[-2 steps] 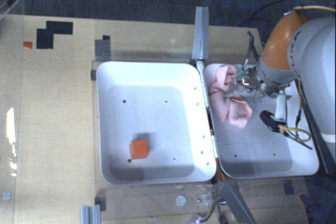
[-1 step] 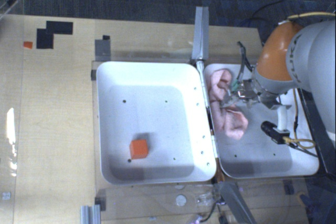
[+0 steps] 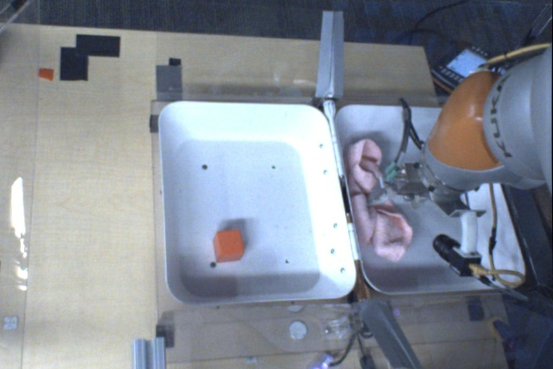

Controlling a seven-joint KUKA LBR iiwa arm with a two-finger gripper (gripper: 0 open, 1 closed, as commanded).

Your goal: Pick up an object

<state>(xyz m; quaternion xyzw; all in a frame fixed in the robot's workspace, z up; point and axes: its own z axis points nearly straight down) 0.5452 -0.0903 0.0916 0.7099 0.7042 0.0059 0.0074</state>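
Two white bins are sitting side by side on the desk (image 3: 86,186), and each is carrying something worth picking. In the left bin (image 3: 186,130) an orange block (image 3: 229,245) is lying alone toward the near wall, well apart from the arm. In the right bin (image 3: 415,272) a soft pink object (image 3: 377,203), seemingly a plush or cloth thing, is stretching along the dividing wall. The tool (image 3: 386,186) is hanging low over the middle of that pink object, probably because it is the chosen target. How the tool is set cannot be told from this slant, and nothing is visibly being held. The grey arm (image 3: 518,125) is reaching in from the right.
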